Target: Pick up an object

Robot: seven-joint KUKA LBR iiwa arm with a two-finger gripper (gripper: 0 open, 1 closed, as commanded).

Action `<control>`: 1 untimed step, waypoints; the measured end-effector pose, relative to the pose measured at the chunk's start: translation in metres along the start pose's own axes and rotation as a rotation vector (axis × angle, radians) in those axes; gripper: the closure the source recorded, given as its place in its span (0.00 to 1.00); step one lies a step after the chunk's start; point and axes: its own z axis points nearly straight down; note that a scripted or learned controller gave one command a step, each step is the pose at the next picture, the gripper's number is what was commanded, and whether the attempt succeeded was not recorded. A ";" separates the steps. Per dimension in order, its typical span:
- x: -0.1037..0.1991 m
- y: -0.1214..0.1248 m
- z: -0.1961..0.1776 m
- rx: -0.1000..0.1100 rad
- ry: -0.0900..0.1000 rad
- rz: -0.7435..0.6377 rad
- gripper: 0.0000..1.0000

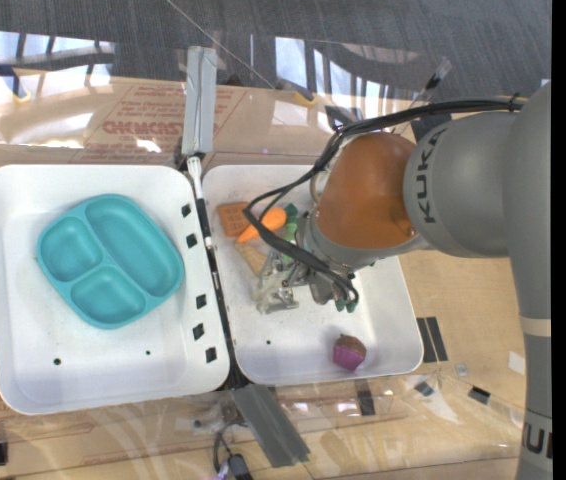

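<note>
The metal two-finger gripper (281, 290) hangs low in the right white bin (399, 313), and I cannot tell whether it grips anything. It should settle squarely over a single piece of the orange, tan and green toy-food cluster (253, 230) touching its upper left. The small purple round object (349, 351) lies apart near the front wall, and the teal divided plastic plate (109, 259) sits in the left white bin (23, 368); the crowding of the cluster and the arm's black cables (293, 193) looped above it are the likely hindrance.
</note>
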 end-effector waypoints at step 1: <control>-0.018 0.008 0.010 0.001 -0.003 -0.093 1.00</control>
